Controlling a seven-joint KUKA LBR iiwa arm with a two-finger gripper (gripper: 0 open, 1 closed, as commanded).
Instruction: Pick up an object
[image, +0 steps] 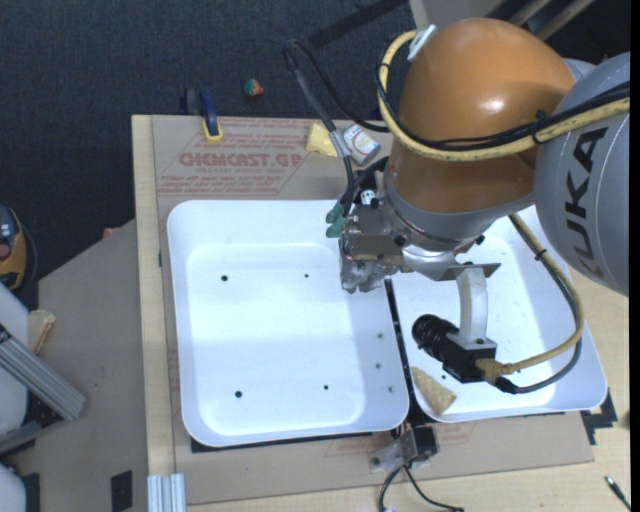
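My gripper (358, 268) hangs below the big orange wrist band (480, 90), low over the right edge of the left bin (260, 330), beside the wall between the two bins. A tan wedge-shaped object (432, 390) lies in the front left corner of the right bin (545, 350), well in front of the gripper. A small green piece (335, 212) shows at the gripper's back left side; I cannot tell whether it is a loose object or part of the tool. The arm hides much of the right bin.
A black unit with a yellow cable (450, 348) hangs from the arm over the right bin. The bins rest on a brown board (235, 155) with red print. A blue clamp (210, 115) and a yellow piece (322, 140) sit at its back edge.
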